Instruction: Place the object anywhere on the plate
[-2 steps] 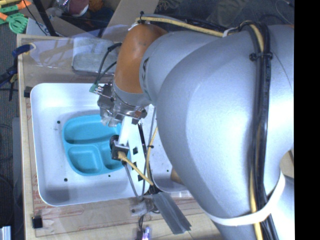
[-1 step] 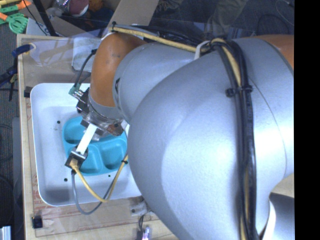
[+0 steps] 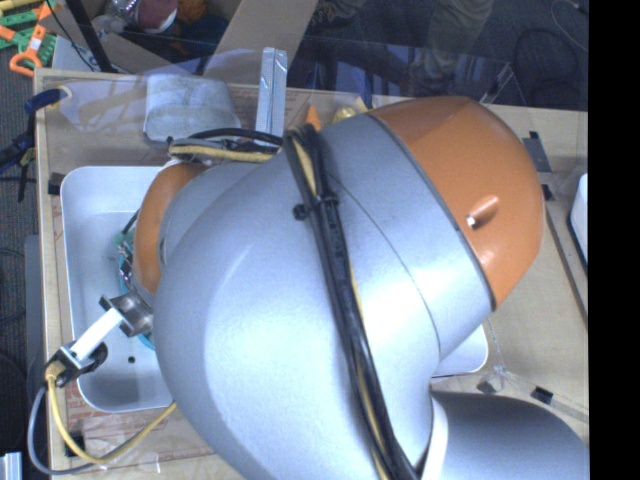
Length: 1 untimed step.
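Note:
My grey arm with its orange band spreads across most of the camera view and reaches left over the left white bin. The wrist end, with a second orange ring, hangs over that bin's middle. A metal bracket with a white tab sticks out from it toward the bin's front left corner. A sliver of blue-green peeks out beside the wrist; I cannot tell what it is. The arm's bulk hides the bin's floor under the wrist.
A yellow cable loops past the left bin's front edge. A corner of the right bin shows under the arm. Folded clear plastic and an upright metal post stand behind the bins. Toys and a cardboard box lie beyond the bench.

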Tool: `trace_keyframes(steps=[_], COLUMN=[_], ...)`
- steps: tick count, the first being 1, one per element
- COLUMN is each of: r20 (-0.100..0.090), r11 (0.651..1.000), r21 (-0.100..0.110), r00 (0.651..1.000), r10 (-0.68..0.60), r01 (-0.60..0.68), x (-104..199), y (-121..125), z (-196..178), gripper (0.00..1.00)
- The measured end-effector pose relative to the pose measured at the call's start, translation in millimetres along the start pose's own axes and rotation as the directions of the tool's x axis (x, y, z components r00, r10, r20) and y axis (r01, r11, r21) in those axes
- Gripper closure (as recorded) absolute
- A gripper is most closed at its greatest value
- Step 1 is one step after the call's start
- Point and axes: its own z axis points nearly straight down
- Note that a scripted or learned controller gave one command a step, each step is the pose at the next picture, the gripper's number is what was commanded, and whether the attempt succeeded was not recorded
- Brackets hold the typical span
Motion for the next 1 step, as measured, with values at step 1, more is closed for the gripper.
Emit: trace_keyframes(steps=[1], r20=[0.014], r11=[0.979], r21=[0.010], r00=[0.979], r10=[-0.203], r01=[0.203], x=[-28.8], y=[38.4], z=[-67.7], gripper=[1.00])
